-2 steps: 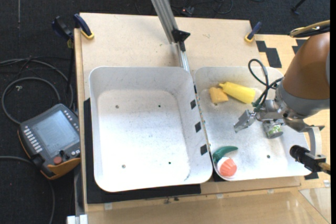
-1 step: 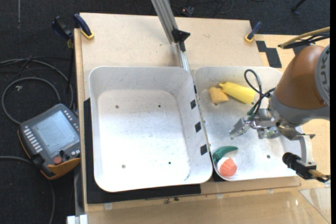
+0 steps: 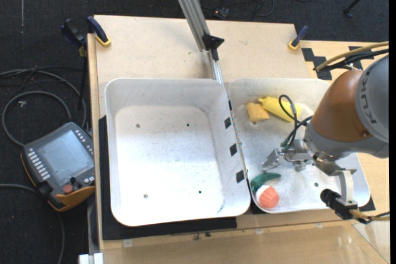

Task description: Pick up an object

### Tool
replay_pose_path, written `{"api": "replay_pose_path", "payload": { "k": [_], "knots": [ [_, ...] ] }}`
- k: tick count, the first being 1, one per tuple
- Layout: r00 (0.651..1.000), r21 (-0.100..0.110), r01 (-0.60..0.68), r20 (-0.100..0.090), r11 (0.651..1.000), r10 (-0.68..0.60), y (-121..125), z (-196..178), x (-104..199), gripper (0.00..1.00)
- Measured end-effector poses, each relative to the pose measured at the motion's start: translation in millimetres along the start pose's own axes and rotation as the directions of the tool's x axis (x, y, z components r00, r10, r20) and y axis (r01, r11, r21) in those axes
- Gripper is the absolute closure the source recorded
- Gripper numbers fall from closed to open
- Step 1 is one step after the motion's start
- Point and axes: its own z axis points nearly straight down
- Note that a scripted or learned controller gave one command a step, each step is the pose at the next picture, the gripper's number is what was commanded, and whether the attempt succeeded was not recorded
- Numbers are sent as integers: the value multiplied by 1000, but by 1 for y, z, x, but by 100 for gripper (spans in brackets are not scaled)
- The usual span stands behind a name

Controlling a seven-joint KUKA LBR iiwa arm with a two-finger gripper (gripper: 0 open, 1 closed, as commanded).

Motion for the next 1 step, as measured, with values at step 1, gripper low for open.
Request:
{"api": "replay_pose_path", "payload": {
  "k": [1],
  "knots": [
    [1000,-4,0,0,1000,0,1,-12,0,100]
  ]
}}
